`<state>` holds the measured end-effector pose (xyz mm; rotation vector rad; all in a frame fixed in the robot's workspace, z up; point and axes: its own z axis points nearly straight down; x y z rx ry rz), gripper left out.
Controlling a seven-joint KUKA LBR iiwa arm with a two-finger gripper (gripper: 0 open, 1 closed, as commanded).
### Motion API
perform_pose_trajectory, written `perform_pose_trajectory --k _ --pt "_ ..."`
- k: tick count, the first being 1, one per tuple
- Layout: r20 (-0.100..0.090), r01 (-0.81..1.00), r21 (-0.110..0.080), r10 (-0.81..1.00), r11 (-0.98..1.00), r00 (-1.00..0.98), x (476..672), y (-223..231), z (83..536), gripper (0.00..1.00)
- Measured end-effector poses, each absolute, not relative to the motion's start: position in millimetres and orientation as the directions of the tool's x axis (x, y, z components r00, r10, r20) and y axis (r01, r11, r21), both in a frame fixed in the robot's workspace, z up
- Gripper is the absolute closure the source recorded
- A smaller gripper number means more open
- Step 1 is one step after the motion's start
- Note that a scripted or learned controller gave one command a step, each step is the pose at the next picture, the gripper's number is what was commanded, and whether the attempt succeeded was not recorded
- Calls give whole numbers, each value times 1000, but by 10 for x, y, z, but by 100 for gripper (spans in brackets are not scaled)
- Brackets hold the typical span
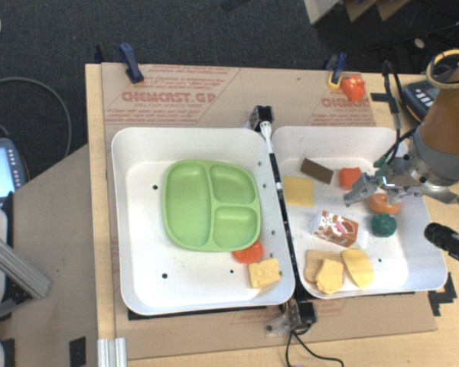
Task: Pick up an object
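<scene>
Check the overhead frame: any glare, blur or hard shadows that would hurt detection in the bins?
Camera view: lighting even and soft, shadows under the green plate faint; white bins bright but contents readable; small items like the snack packet slightly soft; the gripper overlaps an orange object, muddying edges there.

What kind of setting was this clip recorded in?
Most likely a robotics lab bench set up for picking trials, not a kitchen. Two white bins sit on a cardboard sheet clamped to the bench, toy food such as a green divided plate lies in them, and loose cables trail across dark carpet.
</scene>
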<state>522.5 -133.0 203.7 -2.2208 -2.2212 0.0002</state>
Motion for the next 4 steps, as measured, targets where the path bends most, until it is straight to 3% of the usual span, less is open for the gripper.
perform_pose_trajectory --k 1,2,3,4 --pt "9 1000 -8 1000 -3 3 4821 -1531 1036 0" --pt "0 1000 1 1000 -2 2 4841 -1538 1161 100" --pt "-2 1000 4 1000 -3 3 4846 -1539 1260 100" --pt "1 1000 10 1000 11 -11 4865 -542 2217 100"
